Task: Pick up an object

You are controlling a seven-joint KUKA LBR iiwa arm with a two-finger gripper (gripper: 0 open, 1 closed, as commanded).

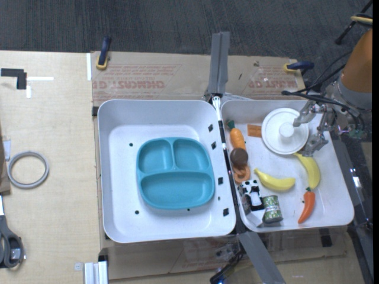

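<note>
Bananas (275, 181) and carrots (306, 206) lie in the right bin (343, 218); the gripper (312, 129), fingers spread, hovers by a white lid (283, 131). Left bin (112, 176) holds a blue plate (176, 173) on the wooden tabletop (47, 123), dark carpet (148, 10) beyond

At my nine o'clock: a grey tape ring (26, 169); scissors (10, 248) at seven; blue-and-yellow clamps (105, 52) at twelve.
</note>
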